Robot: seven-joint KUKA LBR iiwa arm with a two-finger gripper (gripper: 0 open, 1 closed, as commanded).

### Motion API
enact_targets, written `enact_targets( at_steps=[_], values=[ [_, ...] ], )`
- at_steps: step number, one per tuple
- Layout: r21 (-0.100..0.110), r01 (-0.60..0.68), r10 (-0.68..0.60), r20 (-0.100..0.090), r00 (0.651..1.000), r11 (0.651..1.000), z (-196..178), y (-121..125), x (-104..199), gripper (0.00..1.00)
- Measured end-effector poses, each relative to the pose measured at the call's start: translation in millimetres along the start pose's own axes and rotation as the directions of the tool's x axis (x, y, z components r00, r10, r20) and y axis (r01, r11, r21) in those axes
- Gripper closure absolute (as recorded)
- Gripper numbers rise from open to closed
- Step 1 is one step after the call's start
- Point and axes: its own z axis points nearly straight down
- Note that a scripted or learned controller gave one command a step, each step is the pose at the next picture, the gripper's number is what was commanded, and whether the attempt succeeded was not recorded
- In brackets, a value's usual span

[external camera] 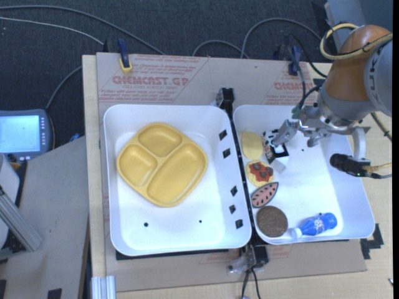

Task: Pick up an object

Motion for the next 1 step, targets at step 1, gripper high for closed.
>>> enact_targets(
  at_steps=[1],
  values=[
    [-0.01,0.0,0.0,-0.005,1.0,1.0,39.2,-2.2,-3.0,0.0]
  ],
)
